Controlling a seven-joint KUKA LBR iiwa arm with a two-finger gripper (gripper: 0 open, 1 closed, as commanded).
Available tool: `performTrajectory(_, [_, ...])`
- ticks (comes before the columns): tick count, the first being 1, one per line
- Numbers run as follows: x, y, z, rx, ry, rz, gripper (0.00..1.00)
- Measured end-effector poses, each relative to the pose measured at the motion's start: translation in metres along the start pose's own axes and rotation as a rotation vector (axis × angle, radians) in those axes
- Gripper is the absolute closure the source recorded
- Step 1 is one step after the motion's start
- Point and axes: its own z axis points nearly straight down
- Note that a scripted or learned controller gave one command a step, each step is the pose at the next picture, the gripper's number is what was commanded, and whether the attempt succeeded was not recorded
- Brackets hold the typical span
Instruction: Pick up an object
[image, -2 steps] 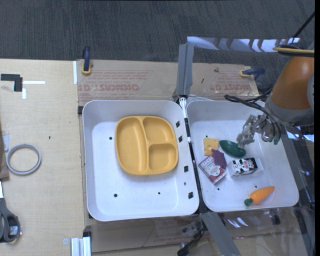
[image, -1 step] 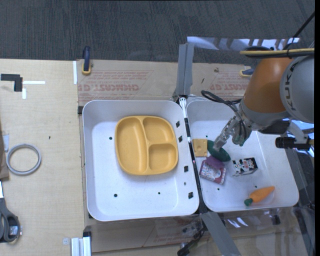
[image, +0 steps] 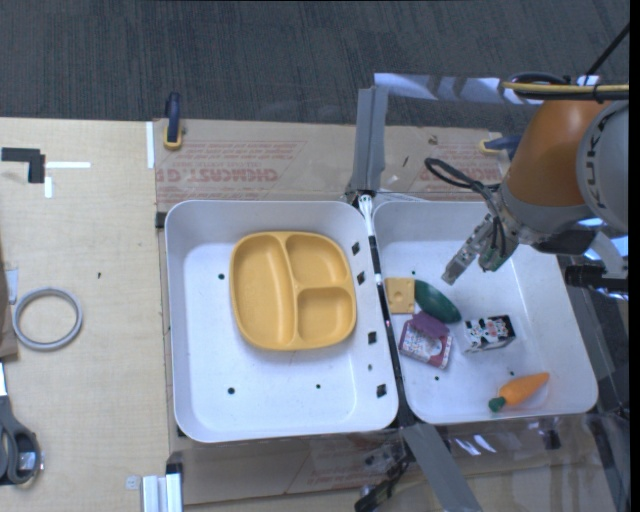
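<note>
— Two white bins on the bench; where's the carrot (image: 522, 390)?

— Right bin (image: 560, 330), near the front corner. Gripper (image: 472, 258) hangs above it, fingers slightly parted, holding nothing.

— Handling?

— Probably light, stiff, smooth (likely plastic). Take the orange middle, across its width.

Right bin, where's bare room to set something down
In the right bin, bare floor lies by the far wall behind the gripper and between the carrot and near-left corner. Crowded: cheese wedge, green object, pink packet, black-and-white item.
</note>
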Motion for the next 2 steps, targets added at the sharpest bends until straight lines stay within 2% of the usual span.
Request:
performTrajectory(1, [0.005, -0.041, 0.043, 0.002, 0.002, 0.291, 0.00])
performTrajectory(2, [0.009, -0.003, 0.000, 0.003, 0.001, 0.770, 0.00])
